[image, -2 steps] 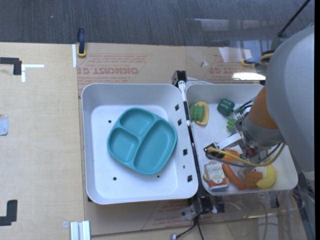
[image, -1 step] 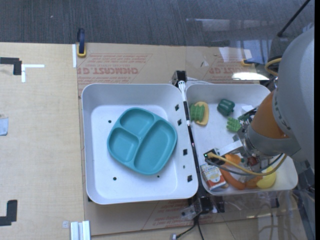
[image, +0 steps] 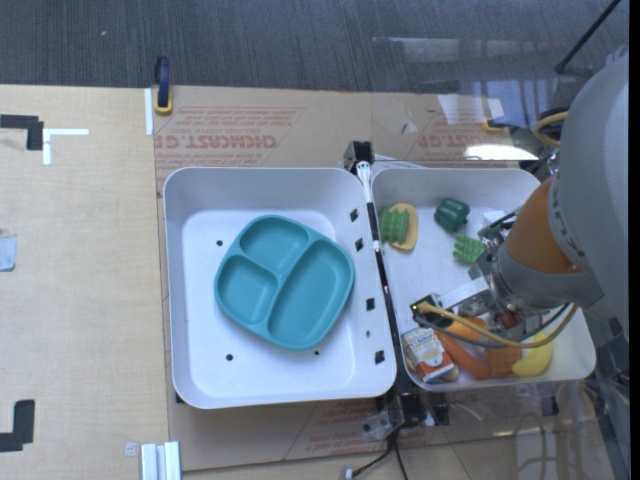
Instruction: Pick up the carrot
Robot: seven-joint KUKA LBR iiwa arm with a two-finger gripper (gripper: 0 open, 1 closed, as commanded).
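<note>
- In the right bin (image: 432, 268), the tool (image: 497, 313) hangs close over the carrot (image: 470, 356); its width cannot be told.
- A teal divided plate (image: 285, 281) lies in the left bin (image: 190, 298).

Dark grey ribbed carpet floor (image: 300, 18) along top. Pale wood bench top (image: 75, 268) at left, black brackets (image: 22, 128) on it. Brown cardboard sheet (image: 230, 133) with mirrored red print. Blue-yellow clamp (image: 162, 86) at cardboard corner. Bright glare (image: 495, 151) upper right

brown paper sheet (image: 230, 128): red print, upside down on my feed, reads CHEMCAST GP as far as I can tell | small carton (image: 428, 356): label's too blurry for me, sorry
</note>
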